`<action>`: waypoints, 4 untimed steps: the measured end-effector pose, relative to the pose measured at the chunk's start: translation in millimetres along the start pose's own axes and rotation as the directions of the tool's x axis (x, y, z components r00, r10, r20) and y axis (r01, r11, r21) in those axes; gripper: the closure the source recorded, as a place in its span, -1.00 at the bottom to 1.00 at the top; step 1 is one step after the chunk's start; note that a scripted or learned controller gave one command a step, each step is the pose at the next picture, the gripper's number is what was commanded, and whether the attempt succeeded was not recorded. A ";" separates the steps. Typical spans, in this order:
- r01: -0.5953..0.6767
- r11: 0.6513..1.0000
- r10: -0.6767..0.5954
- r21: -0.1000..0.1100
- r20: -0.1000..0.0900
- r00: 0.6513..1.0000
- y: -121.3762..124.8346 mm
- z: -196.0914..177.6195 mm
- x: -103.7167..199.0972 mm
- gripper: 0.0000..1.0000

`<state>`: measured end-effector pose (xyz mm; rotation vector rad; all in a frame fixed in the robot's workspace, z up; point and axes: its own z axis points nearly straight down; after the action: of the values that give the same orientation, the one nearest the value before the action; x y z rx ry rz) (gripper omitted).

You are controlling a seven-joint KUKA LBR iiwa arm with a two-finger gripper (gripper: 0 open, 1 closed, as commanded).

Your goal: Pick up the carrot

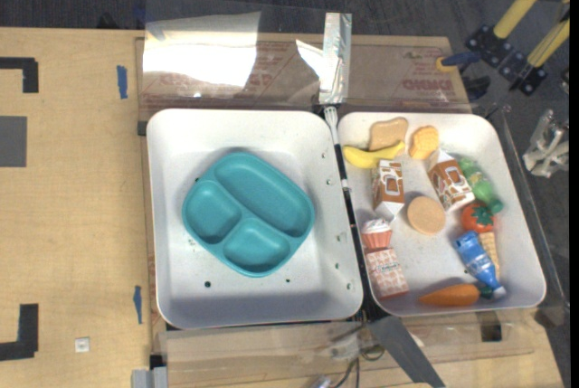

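I cannot tell the gripper state, so I would approach the carrot (450,295) from above, avoiding the blue bottle (477,260) beside it.

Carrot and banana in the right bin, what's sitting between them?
In the camera view, between carrot and banana lie a round tan disc and small cartons.

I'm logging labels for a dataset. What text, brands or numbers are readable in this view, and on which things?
None can be read for certain.
Cardboard sheet behind the bins: reddish print, too blurred to read.
Two brown-and-white cartons and: markings too small.
Red-and-white packets and: print illegible.
Blue bottle beside the carrot: label illegible.
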<state>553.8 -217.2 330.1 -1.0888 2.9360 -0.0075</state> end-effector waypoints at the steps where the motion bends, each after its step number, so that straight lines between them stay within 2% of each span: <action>1: 0.236 0.972 -0.236 -0.002 0.001 0.972 -51.7 -21.4 -52.7 1.00; 2: 0.654 0.756 -0.654 -0.010 0.003 0.756 -46.1 -1.1 -46.2 1.00; 3: 0.798 0.603 -0.798 -0.003 0.005 0.603 -77.7 -9.3 -83.8 1.00; 4: 0.940 0.341 -0.940 -0.001 0.003 0.341 -42.9 -65.9 -55.3 1.00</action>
<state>622.9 -213.6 396.7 -2.5793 1.7813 -0.0102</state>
